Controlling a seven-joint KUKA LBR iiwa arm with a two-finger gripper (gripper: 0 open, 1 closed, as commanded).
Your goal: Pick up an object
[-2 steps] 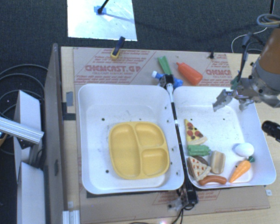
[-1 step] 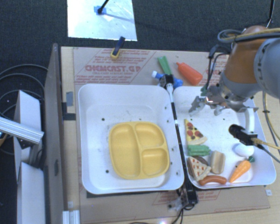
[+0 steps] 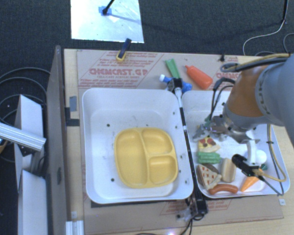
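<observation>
Camera view has my pincer (image 3: pixel 209 129) low in the right bin (image 3: pixel 277 173), just above a small round pizza toy (image 3: pixel 208 144); whether it is spread or pressed together I cannot tell. Below that lie a green piece (image 3: pixel 208 157), a pizza slice (image 3: pixel 207 176), a sausage (image 3: pixel 223 189) and a carrot (image 3: pixel 250 182). The left bin (image 3: pixel 95 131) holds a yellow divided tray (image 3: pixel 146 156).

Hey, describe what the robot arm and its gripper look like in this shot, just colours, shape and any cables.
The arm is thick and rounded, grey, with a broad orange band above the wrist. Thin dark cables loop from the wrist area, and a yellowish cable runs along the top of the arm. The gripper at its end is a small metallic grey assembly, too blurred for markings to be made out.
</observation>
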